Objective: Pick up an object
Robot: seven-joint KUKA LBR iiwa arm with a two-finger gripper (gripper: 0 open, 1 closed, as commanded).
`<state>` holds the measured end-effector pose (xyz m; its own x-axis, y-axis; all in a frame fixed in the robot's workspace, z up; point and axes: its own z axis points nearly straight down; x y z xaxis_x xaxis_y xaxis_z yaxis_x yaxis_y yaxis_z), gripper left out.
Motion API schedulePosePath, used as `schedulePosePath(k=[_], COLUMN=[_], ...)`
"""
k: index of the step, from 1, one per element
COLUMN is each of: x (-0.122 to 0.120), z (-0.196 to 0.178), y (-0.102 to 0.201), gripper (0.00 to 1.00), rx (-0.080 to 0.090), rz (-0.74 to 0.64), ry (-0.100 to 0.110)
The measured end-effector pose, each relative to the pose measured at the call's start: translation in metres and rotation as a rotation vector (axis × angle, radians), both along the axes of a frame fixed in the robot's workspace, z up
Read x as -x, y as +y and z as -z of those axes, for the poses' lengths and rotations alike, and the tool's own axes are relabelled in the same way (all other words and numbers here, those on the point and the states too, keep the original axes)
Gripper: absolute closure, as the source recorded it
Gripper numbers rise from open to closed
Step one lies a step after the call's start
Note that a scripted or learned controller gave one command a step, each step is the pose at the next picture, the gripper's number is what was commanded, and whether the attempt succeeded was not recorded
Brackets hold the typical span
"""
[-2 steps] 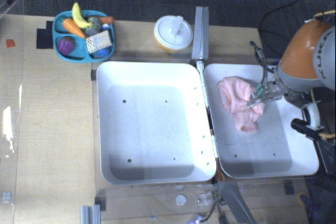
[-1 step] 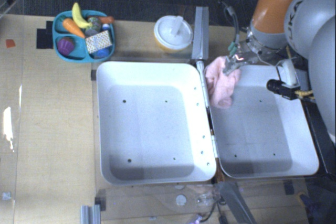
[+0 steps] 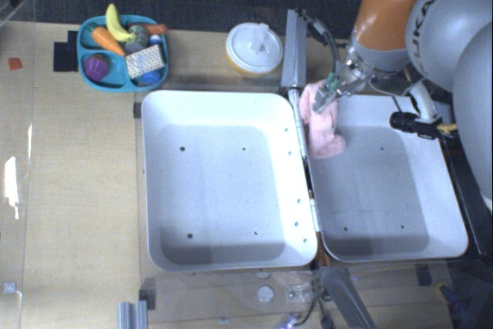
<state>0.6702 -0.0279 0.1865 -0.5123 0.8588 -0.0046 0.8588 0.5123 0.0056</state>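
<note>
We see the claw [image 3: 330, 88] at the upper left corner of the right bin [image 3: 400, 235], clenched on the pink cloth [image 3: 322, 125], which hangs below it against the bin's left wall. Lift straight up, slowly, so the cloth clears the wall. Left bin [image 3: 223, 258], lidded cup [image 3: 254, 48] and toy tray [image 3: 123, 52] sit apart, not blocking.

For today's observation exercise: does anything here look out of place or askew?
Yes. A pink cloth lies crumpled against the far left wall of the right bin, hanging from under the gripper rather than lying flat. Nothing looks spilled or damaged.
</note>
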Motion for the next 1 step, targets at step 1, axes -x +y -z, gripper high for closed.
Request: schedulePosePath(k=[1], x=[-0.0003], z=[-0.0009], y=[0.0166], gripper=[1.00], rx=[0.004], rz=[-0.130], ry=[-0.002])
